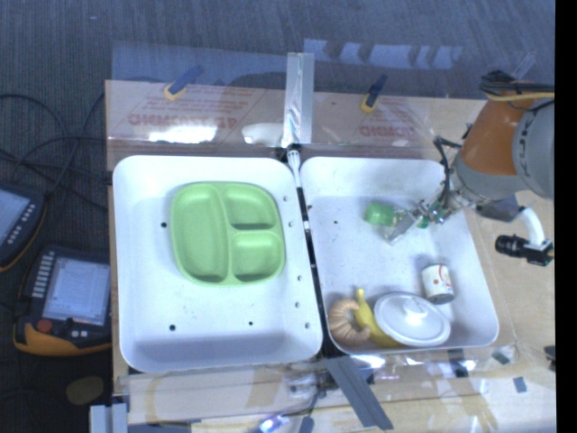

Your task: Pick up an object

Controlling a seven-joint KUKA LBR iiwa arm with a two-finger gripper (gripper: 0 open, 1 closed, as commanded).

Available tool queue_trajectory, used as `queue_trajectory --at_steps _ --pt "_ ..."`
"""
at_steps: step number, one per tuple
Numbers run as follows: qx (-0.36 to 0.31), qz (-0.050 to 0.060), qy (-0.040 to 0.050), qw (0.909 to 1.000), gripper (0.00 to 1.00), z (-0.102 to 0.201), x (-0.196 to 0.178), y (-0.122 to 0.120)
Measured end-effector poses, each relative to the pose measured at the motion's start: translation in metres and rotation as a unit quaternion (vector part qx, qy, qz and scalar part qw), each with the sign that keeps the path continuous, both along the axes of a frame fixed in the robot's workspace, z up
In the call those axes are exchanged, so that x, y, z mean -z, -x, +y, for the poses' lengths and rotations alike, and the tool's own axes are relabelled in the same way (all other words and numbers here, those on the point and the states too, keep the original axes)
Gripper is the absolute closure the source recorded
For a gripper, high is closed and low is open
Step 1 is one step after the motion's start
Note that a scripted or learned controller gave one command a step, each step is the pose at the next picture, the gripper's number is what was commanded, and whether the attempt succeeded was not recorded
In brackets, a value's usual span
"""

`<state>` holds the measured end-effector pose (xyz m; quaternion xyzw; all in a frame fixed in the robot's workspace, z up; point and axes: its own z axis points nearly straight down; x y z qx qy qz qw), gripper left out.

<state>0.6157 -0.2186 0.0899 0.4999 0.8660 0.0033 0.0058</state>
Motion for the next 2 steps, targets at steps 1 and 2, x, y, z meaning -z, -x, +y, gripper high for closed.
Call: queue_trajectory --at_steps 1,2 --pt "0.167 0.002 0.0002 0.9859 0.00 0.073 0.001 -0.049" --pt "0.167 0.000 0.0030 0.9860 1.00 0.073 -0.010 -0.050"
